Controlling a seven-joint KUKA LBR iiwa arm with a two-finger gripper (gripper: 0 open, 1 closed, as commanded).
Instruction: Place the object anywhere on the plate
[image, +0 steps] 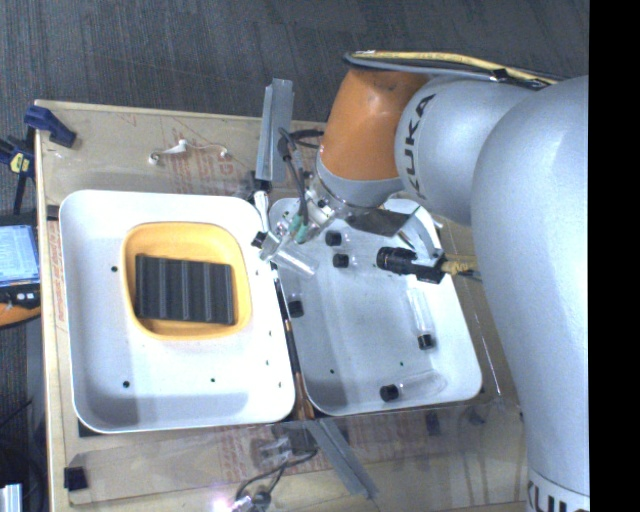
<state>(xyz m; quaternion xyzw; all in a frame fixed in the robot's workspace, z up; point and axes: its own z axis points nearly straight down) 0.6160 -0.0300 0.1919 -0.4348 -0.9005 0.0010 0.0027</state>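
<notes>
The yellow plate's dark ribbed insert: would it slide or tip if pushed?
The dark ribbed insert lies flat and low, so tipping seems unlikely. It looks rigid. The yellow plate has a raised rim, which would probably stop sliding.
</notes>
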